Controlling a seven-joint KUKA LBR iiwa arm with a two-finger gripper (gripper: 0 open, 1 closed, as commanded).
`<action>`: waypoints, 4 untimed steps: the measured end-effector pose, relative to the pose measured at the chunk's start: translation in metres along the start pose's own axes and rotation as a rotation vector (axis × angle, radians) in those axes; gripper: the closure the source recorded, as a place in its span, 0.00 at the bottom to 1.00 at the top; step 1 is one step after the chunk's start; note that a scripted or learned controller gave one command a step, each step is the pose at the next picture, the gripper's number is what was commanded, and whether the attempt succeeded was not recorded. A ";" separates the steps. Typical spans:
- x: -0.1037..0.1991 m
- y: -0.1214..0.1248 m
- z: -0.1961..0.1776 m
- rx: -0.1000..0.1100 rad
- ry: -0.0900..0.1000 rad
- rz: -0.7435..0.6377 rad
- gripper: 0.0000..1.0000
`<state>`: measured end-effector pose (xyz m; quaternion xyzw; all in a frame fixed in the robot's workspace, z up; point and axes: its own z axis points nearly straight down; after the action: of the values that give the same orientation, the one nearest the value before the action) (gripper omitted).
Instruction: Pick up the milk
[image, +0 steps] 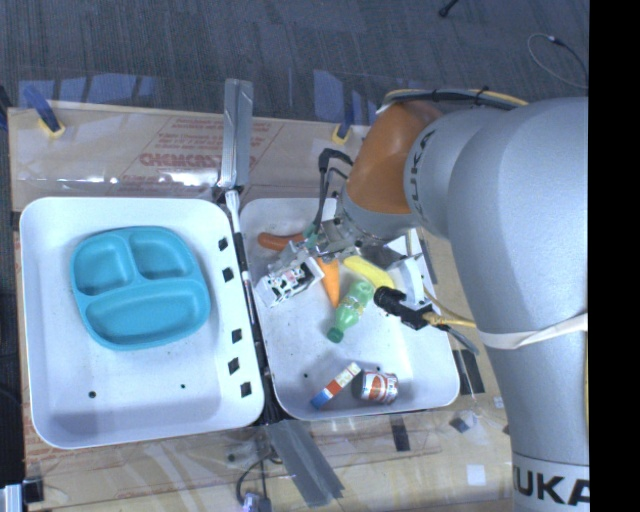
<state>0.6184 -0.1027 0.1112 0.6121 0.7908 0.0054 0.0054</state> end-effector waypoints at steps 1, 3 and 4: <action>0.005 -0.020 0.005 -0.015 -0.006 -0.018 0.00; 0.001 -0.017 -0.009 -0.022 -0.016 -0.021 0.00; 0.014 -0.051 -0.017 0.020 0.004 0.077 0.00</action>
<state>0.5655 -0.1016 0.1273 0.6422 0.7665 -0.0013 -0.0027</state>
